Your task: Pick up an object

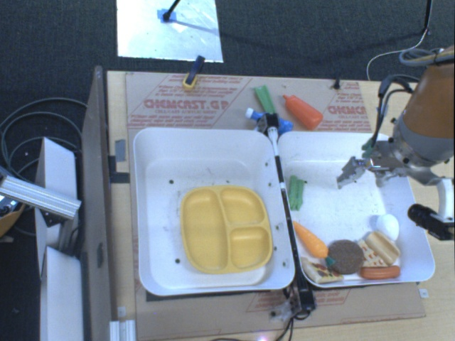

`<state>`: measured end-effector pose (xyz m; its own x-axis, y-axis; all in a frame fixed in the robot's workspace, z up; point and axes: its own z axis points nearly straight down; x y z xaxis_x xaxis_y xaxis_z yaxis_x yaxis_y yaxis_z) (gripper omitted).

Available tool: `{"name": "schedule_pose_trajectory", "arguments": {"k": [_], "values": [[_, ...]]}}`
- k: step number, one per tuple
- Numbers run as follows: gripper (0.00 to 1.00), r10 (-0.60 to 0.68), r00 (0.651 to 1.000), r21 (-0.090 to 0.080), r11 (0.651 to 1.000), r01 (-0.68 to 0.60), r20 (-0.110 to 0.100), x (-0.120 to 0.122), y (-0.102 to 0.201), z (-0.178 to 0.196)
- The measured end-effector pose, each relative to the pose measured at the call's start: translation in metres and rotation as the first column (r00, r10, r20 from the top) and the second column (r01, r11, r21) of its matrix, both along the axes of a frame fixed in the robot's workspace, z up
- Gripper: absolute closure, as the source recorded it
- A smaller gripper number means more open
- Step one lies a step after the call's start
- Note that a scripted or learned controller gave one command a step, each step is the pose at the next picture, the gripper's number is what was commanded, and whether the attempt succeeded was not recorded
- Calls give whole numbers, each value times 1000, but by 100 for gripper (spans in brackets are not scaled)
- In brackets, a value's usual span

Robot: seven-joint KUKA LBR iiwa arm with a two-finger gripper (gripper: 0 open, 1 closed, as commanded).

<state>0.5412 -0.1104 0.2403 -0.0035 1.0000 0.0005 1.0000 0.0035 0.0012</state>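
Dark surface, two white bins (153, 151), yellow tray (226, 229) in left one, pincer (353, 170) (fingers apart, holding nothing) over right bin, food (346, 256) below.

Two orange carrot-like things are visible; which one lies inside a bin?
The smaller carrot, in the right bin beside the divider. The bigger one lies on the board behind both bins.

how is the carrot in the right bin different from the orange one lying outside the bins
The carrot in the right bin is slimmer and lies inside the bin by the divider; the orange piece outside is stouter, redder, and rests on the cardboard behind the bins. Both are elongated, orange and angled alike.
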Motion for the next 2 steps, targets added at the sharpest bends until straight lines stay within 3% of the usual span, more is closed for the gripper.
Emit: {"name": "schedule_pose_trajectory", "arguments": {"k": [1, 2], "values": [[0, 4, 1000, -3, 1000, -4, 6, 84, 5, -94], [0, -3, 1000, -3, 1000, 3, 9, 126, -71, -155]]}}
